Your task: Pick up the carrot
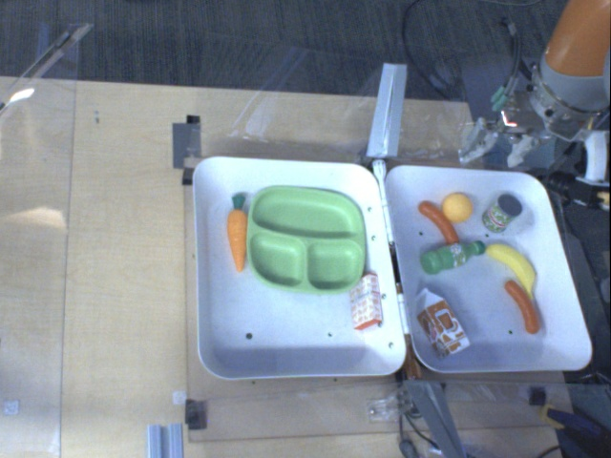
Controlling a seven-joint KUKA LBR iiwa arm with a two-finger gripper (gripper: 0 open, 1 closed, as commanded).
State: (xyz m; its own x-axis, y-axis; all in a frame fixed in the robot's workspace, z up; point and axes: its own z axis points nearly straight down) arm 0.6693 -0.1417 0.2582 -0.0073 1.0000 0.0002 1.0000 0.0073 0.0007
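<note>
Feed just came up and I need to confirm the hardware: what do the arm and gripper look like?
The arm enters at the upper right: a rounded orange band above a grey wrist section. Below it the gripper is pale metal, with small green and red spots on its body. Dark cables trail over the floor beside it.

One carrot (237,238), one green tray (307,239), two sausages (438,221), two cartons (367,302), one banana (514,263), one orange (458,207), one can (501,213), one bottle (451,256), two bins (220,342).
</note>
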